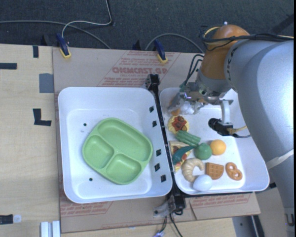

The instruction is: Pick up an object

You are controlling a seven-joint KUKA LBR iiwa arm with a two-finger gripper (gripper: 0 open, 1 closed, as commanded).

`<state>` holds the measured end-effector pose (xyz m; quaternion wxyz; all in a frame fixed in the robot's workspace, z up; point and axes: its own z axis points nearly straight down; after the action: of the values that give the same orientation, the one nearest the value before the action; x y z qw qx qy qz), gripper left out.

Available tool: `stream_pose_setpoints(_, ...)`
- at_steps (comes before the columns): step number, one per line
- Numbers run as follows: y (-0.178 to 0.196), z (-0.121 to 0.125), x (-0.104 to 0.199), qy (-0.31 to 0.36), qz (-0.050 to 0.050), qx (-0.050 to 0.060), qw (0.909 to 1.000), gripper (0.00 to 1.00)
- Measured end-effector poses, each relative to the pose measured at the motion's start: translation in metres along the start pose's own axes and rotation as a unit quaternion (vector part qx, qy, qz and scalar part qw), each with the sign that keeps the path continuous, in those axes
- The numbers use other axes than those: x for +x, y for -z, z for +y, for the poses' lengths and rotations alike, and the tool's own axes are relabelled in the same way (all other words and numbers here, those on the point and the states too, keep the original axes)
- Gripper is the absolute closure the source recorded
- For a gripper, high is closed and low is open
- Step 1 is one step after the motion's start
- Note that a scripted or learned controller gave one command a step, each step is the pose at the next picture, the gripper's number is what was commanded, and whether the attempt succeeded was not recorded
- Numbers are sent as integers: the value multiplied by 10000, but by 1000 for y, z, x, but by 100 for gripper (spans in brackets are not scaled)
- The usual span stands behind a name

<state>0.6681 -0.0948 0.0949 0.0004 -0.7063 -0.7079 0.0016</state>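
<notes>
Two shallow white bins sit side by side on the counter [19,132]. The left bin [69,102] holds a green divided plate [117,150] with three compartments, lying flat near the bin's middle. The right bin [251,174] holds a cluster of toy foods along its left and near side.

The grey arm [266,93], with its orange band [222,48] above the wrist, reaches in from the right and bends down over the far part of the right bin. The tool [187,102] hangs at the bin's far left corner, just above the food pile. Its metal parts are small and partly blurred against the white wall, so whether it is open or closed cannot be told, and nothing can be seen held by it.

Just below the tool lies a red and yellow toy food [178,124], very near the tool's tip; contact cannot be confirmed. Next to that lies a dark green pod-shaped piece [188,138], then a round green ball [203,151] touching an orange ball [217,147]. A teal piece [180,152] lies by the bin's left wall. Nearer the front sit a croissant [191,167], a waffle [214,171], a pretzel [233,171] and a white egg [203,182], the egg just beside the croissant.

Blue clamps [63,47] grip the cardboard sheet [123,68] under the bins at the far edge.
</notes>
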Motion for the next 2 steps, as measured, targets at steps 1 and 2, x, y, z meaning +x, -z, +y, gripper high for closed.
stream_pose_setpoints(1, 89, -72, 76, 1, 9, -9, 10000, 100)
stream_pose_setpoints(2, 132, -118, 82, -3, 12, -6, 10000, 100)
